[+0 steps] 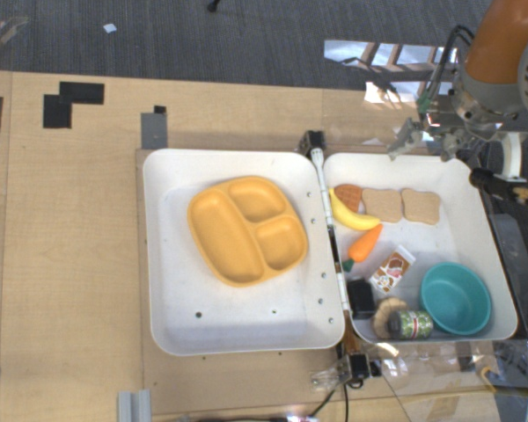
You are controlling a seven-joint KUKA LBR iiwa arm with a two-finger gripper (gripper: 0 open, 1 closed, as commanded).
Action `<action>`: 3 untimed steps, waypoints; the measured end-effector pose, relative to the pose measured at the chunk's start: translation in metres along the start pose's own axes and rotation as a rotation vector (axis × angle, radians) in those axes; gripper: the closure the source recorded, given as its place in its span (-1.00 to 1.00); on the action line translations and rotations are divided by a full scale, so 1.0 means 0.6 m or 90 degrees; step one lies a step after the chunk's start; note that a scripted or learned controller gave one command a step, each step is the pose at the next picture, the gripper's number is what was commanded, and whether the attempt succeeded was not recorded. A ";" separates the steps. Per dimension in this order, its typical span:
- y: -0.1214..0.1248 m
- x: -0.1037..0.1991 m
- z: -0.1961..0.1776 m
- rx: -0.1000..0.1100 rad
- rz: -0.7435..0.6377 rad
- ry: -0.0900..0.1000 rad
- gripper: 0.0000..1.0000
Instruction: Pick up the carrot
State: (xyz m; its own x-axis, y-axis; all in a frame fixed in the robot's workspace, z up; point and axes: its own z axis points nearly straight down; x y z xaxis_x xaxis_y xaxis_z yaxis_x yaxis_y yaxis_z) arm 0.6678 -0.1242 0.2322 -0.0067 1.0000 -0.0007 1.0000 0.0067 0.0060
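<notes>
The carrot is a small orange cone with a green stub. It lies in the right bin, near that bin's left wall, just below a banana. My gripper hangs over the right bin's far rim, up and to the right of the carrot and well apart from it. It looks open, with nothing between its fingers.
Around the carrot are two toast slices, a small printed packet, a teal bowl, a green can and a black block. A yellow divided plate lies in the left bin.
</notes>
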 end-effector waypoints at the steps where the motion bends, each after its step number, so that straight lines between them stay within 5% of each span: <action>1: -0.057 0.051 0.224 0.000 -0.145 0.000 -1.00; 2: -0.203 0.050 0.235 0.000 -0.105 -0.002 -1.00; 3: -0.292 0.047 0.236 -0.010 -0.032 -0.002 -1.00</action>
State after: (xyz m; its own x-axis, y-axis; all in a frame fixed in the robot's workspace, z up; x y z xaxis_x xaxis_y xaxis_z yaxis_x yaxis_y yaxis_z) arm 0.4935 -0.0970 0.0898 -0.0566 0.9984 -0.0050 0.9982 0.0567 0.0214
